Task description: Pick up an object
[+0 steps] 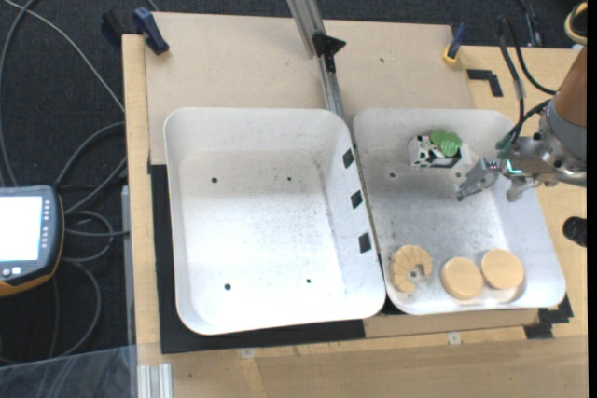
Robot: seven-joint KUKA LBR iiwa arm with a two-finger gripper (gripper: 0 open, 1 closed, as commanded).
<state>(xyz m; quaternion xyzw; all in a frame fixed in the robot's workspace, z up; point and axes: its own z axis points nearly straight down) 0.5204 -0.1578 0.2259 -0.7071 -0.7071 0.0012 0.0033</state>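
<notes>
Three tan discs [461, 276] lie below the open tool [494, 183].

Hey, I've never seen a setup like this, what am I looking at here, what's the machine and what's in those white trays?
One camera looks down at a slant on a wooden bench bearing two shallow white bins. The grey robot arm reaches in from the right; its two-finger gripper hangs over the right bin with nothing visible between its fingers. That bin holds a small green, white and black object near its far end and three round tan wooden-looking discs along its near edge. The left bin sits beside it.
</notes>
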